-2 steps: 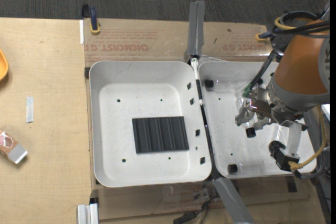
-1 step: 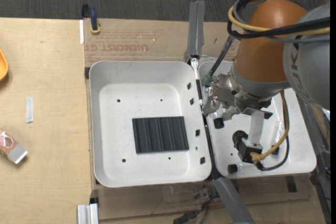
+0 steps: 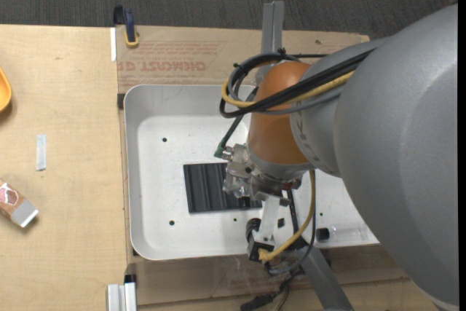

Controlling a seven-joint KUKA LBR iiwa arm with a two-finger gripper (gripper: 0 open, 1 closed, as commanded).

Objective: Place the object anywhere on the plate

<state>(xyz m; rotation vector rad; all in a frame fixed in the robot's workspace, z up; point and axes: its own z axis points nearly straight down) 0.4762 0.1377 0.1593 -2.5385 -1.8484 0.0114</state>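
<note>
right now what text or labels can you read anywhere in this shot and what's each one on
"CHEMCYST", roughly: red print on the cardboard sheet behind the white bin, seen upside down and mirrored, so the spelling is uncertain.
The smaller red lines above and below that word are too blurred to read.
The red and white packet on the bench at the left edge carries markings too small to read.
No readable text on the black ridged plate or the arm.
</note>
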